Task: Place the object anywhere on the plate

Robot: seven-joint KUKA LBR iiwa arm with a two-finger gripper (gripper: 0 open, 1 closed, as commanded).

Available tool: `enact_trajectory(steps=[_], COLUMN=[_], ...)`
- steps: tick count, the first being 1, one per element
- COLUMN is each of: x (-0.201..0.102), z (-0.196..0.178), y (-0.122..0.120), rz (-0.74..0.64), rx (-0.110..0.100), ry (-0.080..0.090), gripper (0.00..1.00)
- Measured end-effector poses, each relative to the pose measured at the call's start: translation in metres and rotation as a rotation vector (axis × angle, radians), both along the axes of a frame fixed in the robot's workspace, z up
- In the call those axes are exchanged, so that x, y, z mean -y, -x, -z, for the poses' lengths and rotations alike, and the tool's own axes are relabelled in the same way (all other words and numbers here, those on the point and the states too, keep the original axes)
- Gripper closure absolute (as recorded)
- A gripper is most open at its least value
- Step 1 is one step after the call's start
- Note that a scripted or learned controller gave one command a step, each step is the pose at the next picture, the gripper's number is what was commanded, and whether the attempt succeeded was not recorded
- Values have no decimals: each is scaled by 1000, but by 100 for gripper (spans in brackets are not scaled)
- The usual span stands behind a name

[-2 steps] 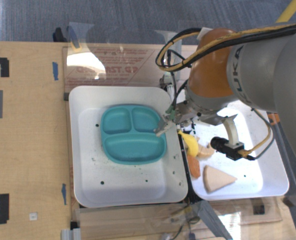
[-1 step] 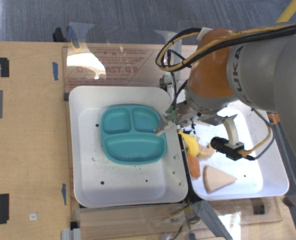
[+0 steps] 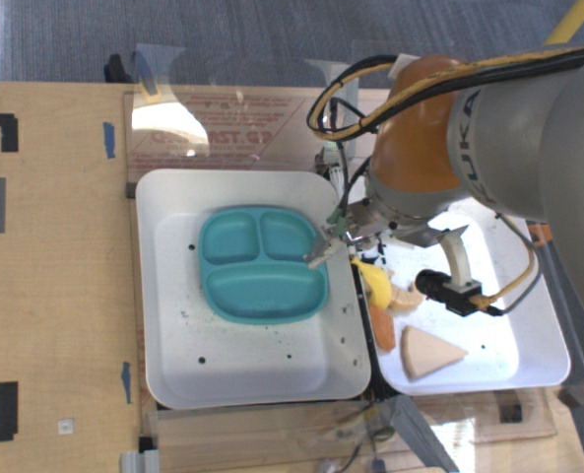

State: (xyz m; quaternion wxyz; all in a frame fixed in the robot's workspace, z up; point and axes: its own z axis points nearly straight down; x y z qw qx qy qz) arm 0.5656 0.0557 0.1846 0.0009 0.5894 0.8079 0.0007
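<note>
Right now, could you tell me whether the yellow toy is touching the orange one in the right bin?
Touching. The camera view shows the yellow toy lying against the top of the orange one near the right bin's left wall, with no white floor visible between them.

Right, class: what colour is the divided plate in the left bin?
Teal, a blue-green: the plate shows best in the camera view from above.
</note>
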Motion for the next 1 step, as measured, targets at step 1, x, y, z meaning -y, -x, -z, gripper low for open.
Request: enact_trajectory(steps=[1], x=[0], z=[0], y=[0], rz=[0], rx=[0], ry=[0], gripper=[0])
